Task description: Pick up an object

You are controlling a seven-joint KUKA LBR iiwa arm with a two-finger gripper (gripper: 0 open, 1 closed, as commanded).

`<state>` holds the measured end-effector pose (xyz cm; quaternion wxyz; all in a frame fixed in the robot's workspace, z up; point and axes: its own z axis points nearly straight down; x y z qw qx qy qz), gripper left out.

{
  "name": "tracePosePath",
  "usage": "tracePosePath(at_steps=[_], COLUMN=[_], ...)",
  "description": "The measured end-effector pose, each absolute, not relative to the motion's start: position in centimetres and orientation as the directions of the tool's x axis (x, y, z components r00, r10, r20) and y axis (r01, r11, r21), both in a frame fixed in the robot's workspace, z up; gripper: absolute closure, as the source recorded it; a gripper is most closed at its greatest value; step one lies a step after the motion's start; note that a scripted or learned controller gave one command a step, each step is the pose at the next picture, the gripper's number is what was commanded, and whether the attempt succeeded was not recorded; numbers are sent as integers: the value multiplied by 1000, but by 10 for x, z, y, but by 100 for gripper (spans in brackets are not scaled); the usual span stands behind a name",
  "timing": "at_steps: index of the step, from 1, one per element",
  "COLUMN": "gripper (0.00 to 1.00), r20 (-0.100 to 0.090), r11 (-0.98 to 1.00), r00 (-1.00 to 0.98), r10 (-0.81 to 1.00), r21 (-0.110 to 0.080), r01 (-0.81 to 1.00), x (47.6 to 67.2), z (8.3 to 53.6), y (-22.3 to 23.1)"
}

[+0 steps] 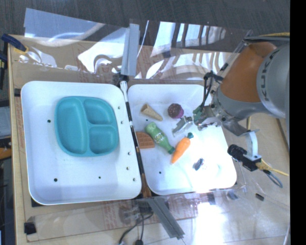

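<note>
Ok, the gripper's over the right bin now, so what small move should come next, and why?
Probably a short drop toward the carrot. The gripper hovers in the right bin just above the carrot's green top, with nothing visibly held. The purple ball and green bottle lie close by, so a straight descent looks safer than a sideways sweep.

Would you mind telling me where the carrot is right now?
The carrot lies in the right bin, near its middle, just right of the green bottle and below the tool.
</note>
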<state>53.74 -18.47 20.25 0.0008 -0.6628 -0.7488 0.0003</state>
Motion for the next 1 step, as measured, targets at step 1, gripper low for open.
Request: tracePosePath(at_steps=[1], gripper=[0], r20=[2], r11=[156], r00=[-156], r10=[988], r21=[-4], r01=[988], x=[518], z=[91], y=[-211])
